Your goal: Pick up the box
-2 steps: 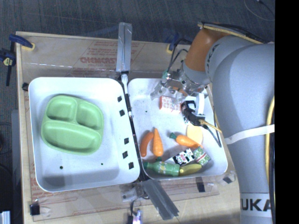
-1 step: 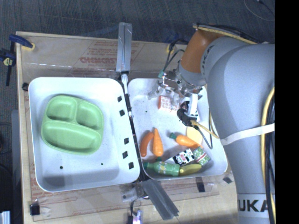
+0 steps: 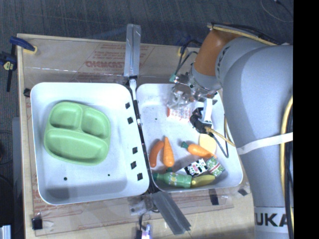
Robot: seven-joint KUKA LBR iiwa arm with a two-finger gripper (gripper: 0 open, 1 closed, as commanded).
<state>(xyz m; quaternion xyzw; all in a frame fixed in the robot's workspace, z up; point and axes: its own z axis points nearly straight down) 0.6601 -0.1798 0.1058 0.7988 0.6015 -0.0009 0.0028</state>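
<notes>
Wooden worktop (image 3: 75,59), two white bins. Right bin (image 3: 149,133), near end: green bottle (image 3: 172,179), black-and-white carton (image 3: 198,169), two carrots (image 3: 163,152). Far end: red-and-white box (image 3: 178,113) just below the hand (image 3: 185,94); finger state unreadable. Left bin (image 3: 40,183): green divided tray (image 3: 78,132).

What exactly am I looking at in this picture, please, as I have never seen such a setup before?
You are looking down at a slant from one fixed camera above a bench. The big grey shape is a robot arm reaching in from the right; its gripper is low over the right bin, at a small red and white box. I cannot tell whether it grips the box. That bin also holds two carrots, a green bottle and other toy food. The left bin holds a green divided tray.
</notes>
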